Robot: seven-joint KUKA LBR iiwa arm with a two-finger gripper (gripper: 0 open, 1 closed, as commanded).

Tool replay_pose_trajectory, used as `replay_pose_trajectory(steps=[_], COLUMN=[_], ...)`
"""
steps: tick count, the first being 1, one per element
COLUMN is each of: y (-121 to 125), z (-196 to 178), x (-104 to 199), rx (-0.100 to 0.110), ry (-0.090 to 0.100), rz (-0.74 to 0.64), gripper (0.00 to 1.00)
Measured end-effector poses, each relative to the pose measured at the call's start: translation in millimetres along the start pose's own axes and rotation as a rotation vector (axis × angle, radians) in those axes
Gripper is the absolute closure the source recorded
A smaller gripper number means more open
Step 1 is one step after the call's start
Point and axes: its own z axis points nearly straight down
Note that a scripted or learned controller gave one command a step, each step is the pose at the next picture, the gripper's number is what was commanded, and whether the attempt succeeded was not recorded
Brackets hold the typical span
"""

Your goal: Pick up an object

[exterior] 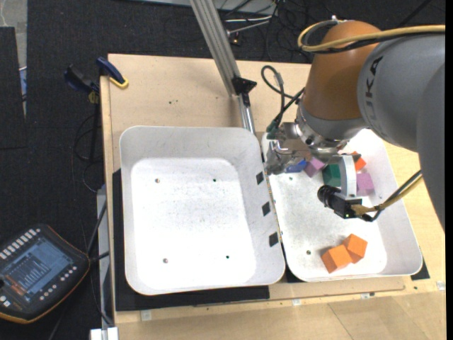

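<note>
The grey arm with its orange band [340, 62] reaches into the right bin [396, 261] from the right. My gripper [284, 159] hangs low over that bin's far left corner, close to the wall between the bins. Right beside it lies a blue-purple block [312, 167]. A green piece [330, 176], a lilac block [365, 183] and a small red-orange piece [360, 163] cluster under the wrist, partly hidden by it. Two orange blocks [345, 253] lie together near the bin's front edge, well apart from the gripper.
The left bin [134, 147] stands alongside, its white floor speckled. A slanted metal rail [216, 37] runs down to the bins' far edge. A blue clamp [106, 69] sits at the bench's far left corner, and a teach pendant [35, 268] lies off the bench at left.
</note>
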Motion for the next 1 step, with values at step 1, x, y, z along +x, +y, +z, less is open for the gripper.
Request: replay_pose_trajectory(steps=[1], y=[-19.8], z=[-2.3], x=[38.5], rx=[0.001], ry=[-0.001], rz=[0.002], gripper=[1.0])
